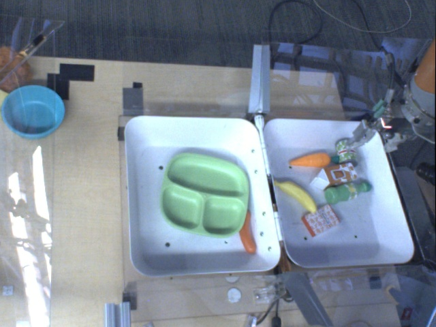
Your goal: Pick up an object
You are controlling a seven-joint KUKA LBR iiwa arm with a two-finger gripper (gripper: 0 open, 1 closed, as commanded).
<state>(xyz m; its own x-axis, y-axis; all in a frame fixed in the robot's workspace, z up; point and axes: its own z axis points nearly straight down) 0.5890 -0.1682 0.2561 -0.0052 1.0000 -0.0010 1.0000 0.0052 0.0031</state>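
Claw [360, 136] hovers at 1 o'clock of right bin [381, 251]; grip state unreadable. Best approach: descend vertically, centred over carrot [310, 160], avoiding neighbours.

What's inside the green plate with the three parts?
Nothing lies in the green three-compartment plastic plate; all three hollows show bare. An orange carrot-shaped toy lies beside its right edge, outside. Underneath is hidden.

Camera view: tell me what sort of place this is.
Probably a robotics lab grasping bench: two shallow white bins side by side on a pale wooden bench, toy food such as a yellow plastic banana, and loose black cables on grey carpet.
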